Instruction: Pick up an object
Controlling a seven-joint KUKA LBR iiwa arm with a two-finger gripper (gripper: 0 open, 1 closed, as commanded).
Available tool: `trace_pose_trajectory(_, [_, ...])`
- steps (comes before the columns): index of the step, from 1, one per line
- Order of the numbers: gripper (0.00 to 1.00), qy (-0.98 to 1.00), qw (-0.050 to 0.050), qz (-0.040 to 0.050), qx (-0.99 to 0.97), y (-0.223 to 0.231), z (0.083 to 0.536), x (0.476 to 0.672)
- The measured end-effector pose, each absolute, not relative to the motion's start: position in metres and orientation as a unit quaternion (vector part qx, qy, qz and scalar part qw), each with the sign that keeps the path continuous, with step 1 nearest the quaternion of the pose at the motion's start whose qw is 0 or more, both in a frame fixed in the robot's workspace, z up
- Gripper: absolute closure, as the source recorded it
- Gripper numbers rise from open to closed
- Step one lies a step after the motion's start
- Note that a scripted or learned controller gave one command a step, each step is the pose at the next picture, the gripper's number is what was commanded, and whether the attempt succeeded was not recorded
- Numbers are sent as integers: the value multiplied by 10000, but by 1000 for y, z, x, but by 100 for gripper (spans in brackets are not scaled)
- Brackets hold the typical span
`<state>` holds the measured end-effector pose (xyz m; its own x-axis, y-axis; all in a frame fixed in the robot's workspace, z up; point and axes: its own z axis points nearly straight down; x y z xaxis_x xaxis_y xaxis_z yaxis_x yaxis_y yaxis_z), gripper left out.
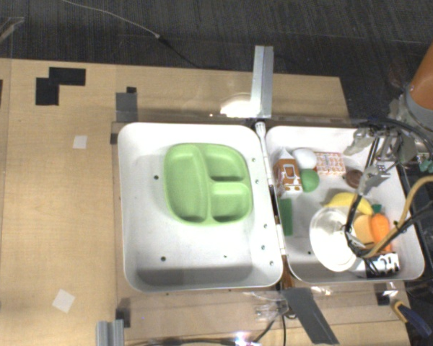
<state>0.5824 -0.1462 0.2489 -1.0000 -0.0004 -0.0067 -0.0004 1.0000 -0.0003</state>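
The right bin [411, 215] holds several small objects. A brown and white carton [289, 176] stands by a green ball [310, 182] and a white lump [303, 156]. A pink patterned box [330, 164] lies near the far wall. A green bar [286, 217] lies along the left wall. Nearer the front sit a clear round cup [330, 238], a yellow banana [348, 201], an orange fruit [379, 227] and a black and white item [382, 264]. My gripper [369, 166] hangs over the bin's far right part, above the banana, open with nothing between its fingers.
The left bin [141, 215] holds a green divided plate [206, 182]. A metal post [263, 81] rises behind the wall between the bins. Dark cables [411, 218] trail from the arm over the right bin's right edge.
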Motion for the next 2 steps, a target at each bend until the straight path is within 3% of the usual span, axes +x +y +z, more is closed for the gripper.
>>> trace_pose_trajectory(1, [0,9997,120,-27,-223,-179,136,504])
trace_pose_trajectory(2, [0,9994,227,-52,-238,-176,101,505])
